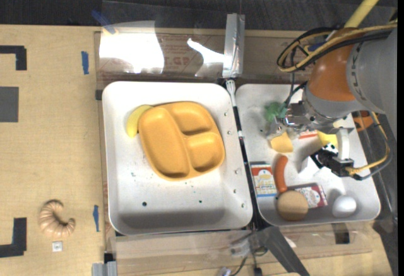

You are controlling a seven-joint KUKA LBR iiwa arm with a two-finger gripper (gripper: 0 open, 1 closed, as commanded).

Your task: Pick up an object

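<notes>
The gripper (291, 122) is lowered into the right bin (372, 205), just above the cheese (281, 142); its state cannot be told. The cheese should be straddled squarely before closing

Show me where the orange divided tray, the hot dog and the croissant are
orange divided tray (180, 139): camera view, on the ridge between its compartments.
hot dog (281, 172): camera view, middle of its length.
croissant (55, 218): camera view, middle of its curled body.
</notes>
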